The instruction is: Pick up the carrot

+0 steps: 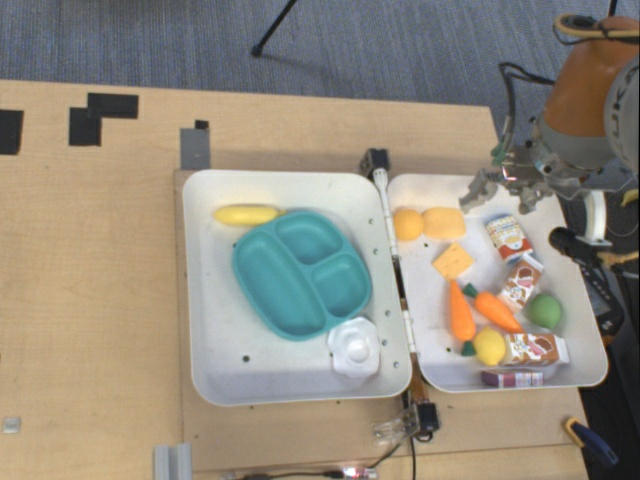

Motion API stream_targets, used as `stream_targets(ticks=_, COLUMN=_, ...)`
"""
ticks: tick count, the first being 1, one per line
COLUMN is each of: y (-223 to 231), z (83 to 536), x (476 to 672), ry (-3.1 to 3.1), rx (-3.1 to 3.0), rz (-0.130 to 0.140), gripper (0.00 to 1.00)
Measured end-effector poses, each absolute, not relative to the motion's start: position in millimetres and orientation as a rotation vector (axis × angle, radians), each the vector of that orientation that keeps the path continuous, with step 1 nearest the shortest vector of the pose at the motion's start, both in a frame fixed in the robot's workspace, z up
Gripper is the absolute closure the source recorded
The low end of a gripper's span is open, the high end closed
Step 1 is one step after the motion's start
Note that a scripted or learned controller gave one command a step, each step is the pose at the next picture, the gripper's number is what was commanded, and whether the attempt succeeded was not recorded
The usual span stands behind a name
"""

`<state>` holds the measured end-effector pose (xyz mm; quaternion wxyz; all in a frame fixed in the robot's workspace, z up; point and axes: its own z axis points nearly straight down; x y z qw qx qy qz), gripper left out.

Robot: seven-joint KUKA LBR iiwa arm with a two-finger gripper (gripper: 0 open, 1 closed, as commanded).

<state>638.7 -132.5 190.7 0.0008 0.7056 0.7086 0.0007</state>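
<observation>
**Gripper poised above the right bin, carrots well below it**

The two-finger metal gripper (503, 190) is seen at the upper right of the frame, fingers spread apart and nothing held between them. Two orange plastic carrots (460, 312) (497, 310) are found lower in the right white bin (590, 368), well apart from the gripper, beside a yellow cheese wedge (453, 261) and a round yellow lemon (489, 346).

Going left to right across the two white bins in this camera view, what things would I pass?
Yellow banana → teal divided plate → white cup → orange ball → cheese wedge → carrot → lemon → green lime.
</observation>
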Motion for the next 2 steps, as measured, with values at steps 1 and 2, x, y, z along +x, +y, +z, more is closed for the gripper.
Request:
stream_targets(ticks=1, y=-83.6, z=85.8, x=592.0, ry=2.118, rx=2.317, rz=0.005, gripper=0.0)
stream_targets(ticks=2, y=-82.6, z=97.5, x=594.0, ry=2.118, rx=2.313, rz=0.012, gripper=1.0)
